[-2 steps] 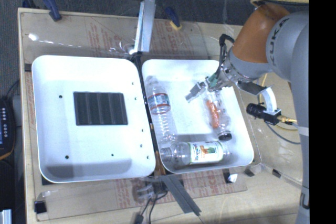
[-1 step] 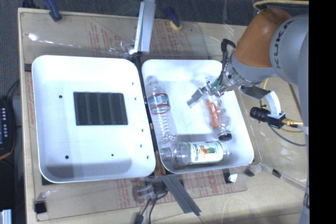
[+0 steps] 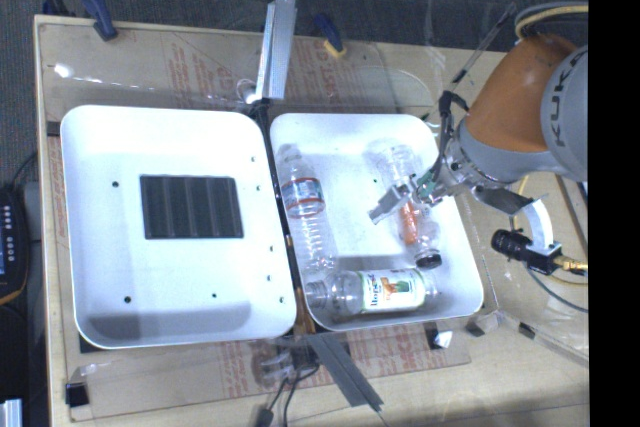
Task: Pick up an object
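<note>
My gripper [image 3: 392,199] hangs over the right bin [image 3: 345,130], near its right half. Just right of it and below lies a small clear bottle with orange contents [image 3: 413,225] and a black cap [image 3: 428,260]; whether the gripper touches it is unclear. A clear plastic bottle [image 3: 390,158] lies just above the gripper. Along the bin's left wall lies a clear water bottle with a red label [image 3: 306,210]. A clear bottle with an orange and green label [image 3: 382,290] rests on its side along the front wall.
The left bin [image 3: 100,145] has a dark ribbed panel [image 3: 190,207] in its floor. A grey metal bar [image 3: 276,45] stands behind the gap between the bins. Blue clamps [image 3: 98,15] hold the board's back edge.
</note>
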